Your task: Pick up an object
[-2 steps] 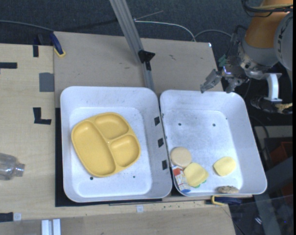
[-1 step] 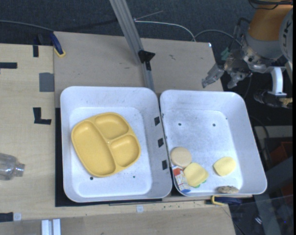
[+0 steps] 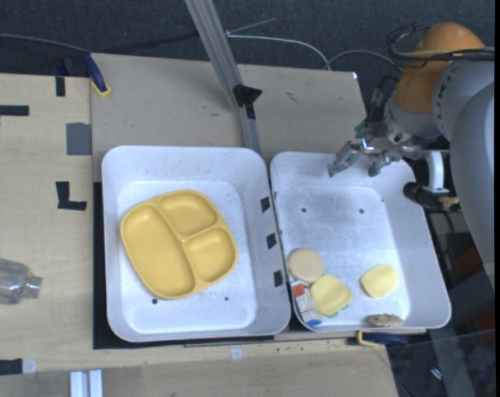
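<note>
Two white bins sit side by side on a tan bench, with dark carpet behind it at the far side. In the left bin [image 3: 184,242] lies a yellow plate [image 3: 178,242] with three sections, flat and a bit turned. The right bin [image 3: 349,222] holds small things, all near its front edge. A round tan piece [image 3: 305,265] is at the left of the group. Just beside it, toward the near side, is a yellow-green block [image 3: 330,294], and a small red and white packet [image 3: 304,303] touches that block on its left. A yellow lump [image 3: 379,281] sits a little apart to the right. A small brown crumbly bit [image 3: 385,320] lies by the near rim.

The gripper [image 3: 362,163] hangs over the far rim of the right bin, well apart from those things. Its two fingers are spread wide and nothing is between them. The grey arm [image 3: 473,131] comes in from the right.

A clear bottle [image 3: 10,279] lies on the bench at the far left. A metal pole [image 3: 221,52] slants across the far side.
</note>
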{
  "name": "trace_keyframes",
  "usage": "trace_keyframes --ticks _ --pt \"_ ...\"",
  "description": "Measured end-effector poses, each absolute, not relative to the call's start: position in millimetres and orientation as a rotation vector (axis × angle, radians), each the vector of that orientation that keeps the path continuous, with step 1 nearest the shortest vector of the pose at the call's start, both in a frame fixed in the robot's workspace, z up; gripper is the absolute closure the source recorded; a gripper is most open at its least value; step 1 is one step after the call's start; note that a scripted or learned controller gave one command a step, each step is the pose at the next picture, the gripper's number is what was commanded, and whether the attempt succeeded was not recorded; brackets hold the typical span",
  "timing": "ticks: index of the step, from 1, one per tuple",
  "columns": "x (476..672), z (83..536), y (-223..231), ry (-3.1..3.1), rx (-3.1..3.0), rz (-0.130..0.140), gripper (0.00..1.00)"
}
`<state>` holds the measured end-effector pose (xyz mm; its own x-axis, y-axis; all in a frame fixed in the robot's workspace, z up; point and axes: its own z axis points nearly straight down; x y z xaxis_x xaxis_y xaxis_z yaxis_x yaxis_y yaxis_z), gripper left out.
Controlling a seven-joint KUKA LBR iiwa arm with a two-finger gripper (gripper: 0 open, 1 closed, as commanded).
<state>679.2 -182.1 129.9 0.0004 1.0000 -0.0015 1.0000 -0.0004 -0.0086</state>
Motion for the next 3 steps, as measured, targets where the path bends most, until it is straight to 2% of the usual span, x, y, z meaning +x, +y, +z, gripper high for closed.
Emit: trace_keyframes --ticks 1,2,3 --pt "676.5 89 -205 -2.191 -2.2 0.024 0.0" --pt "676.0 98 -205 -2.195 -2.2 0.03 1.0" --pt "631.7 89 -170 -2.223 -2.221 0.004 1.0"
